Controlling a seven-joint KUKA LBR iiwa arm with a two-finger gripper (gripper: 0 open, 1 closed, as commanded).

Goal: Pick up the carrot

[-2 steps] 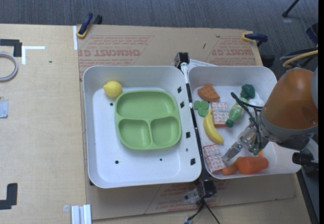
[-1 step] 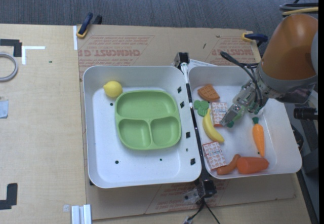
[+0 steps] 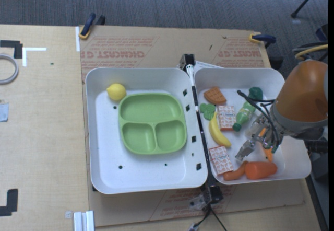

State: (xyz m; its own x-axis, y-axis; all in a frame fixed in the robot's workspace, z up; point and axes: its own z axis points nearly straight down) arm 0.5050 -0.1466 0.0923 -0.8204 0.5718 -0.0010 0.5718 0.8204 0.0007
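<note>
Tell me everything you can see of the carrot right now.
The orange toy carrot lies on its side on the floor of the right white bin, near its front wall. It looks like smooth plastic, fat at its right end and tapering leftward to a point beside a small red-and-white carton, which it seems to touch. The grey gripper hangs just above it; contact cannot be told.

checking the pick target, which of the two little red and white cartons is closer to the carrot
The carton at the right bin's near edge, next to the carrot. The other carton lies farther back, between the banana and the green bottle.
</note>
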